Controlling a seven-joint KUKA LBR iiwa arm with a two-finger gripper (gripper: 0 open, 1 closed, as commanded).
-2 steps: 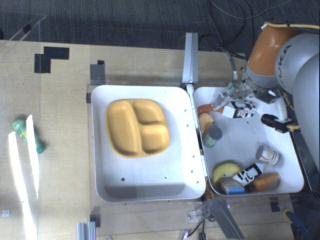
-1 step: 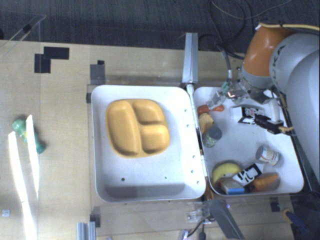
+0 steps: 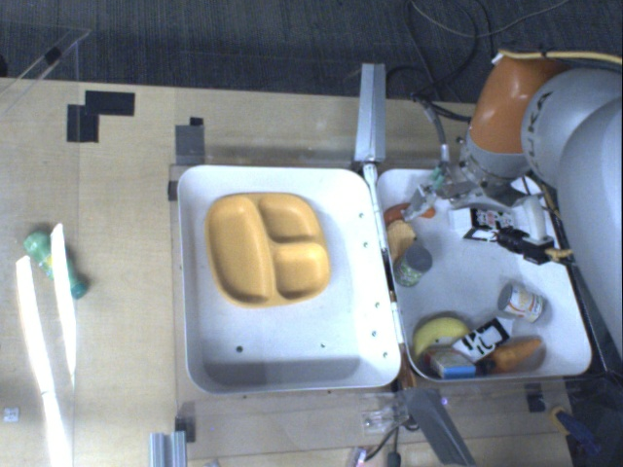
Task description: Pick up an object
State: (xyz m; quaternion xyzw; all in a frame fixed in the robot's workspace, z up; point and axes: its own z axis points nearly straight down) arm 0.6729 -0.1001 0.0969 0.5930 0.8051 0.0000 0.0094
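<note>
Your gripper [image 3: 425, 202] hangs at the right bin's [image 3: 574, 305] eleven o'clock corner, tight against the divider wall; you cannot tell how its jaws stand. Objects crowd six o'clock: yellow ball [image 3: 440, 334], orange carrot [image 3: 516, 351], small cup [image 3: 522, 303]; open floor lies mid-bin. The left bin [image 3: 292, 368] holds a yellow tray [image 3: 268, 247].

The grey arm [image 3: 574, 134] reaches in from the right, orange band up, wrist angled down-left.

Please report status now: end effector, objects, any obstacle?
End effector low in right bin, upper left corner; grip state unclear. Orange object and grey lid just below it. Nothing seen held.
</note>
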